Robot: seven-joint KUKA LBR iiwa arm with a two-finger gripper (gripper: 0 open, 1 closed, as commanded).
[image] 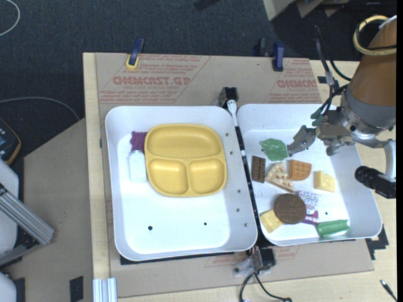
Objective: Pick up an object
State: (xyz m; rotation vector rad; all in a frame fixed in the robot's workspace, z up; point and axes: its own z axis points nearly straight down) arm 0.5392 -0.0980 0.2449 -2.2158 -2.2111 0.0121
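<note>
Hovering over the right bin, the hand is being held open and empty just beside the green leaf toy, likely so that it can be grabbed next.

Yellow tray; brown cookie; green leaf; orange waffle.

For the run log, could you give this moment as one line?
gripper: above right bin, beside green leaf | grasp: none seen | yellow tray: left bin
</note>
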